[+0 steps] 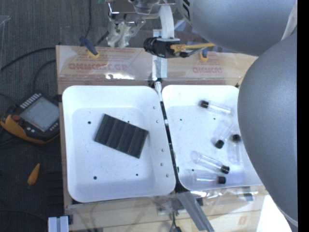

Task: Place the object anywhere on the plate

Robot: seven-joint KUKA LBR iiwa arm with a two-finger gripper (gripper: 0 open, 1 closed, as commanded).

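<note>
The bench (pixel 120 66) is a pale wooden board carrying two shallow white bins side by side — the left bin (pixel 77 178) and the right bin (pixel 186 100) — their inner rims touching along a dark seam.

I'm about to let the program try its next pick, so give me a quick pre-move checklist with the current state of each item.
1. Dark ribbed plate lies flat in the left bin: ok.
2. Plate top free of objects: ok.
3. Clear tubes lie loose in the right bin: ok.
4. Claw raised beyond the bins' far edge: ok.
5. A tube in the claw: cannot tell.
</note>
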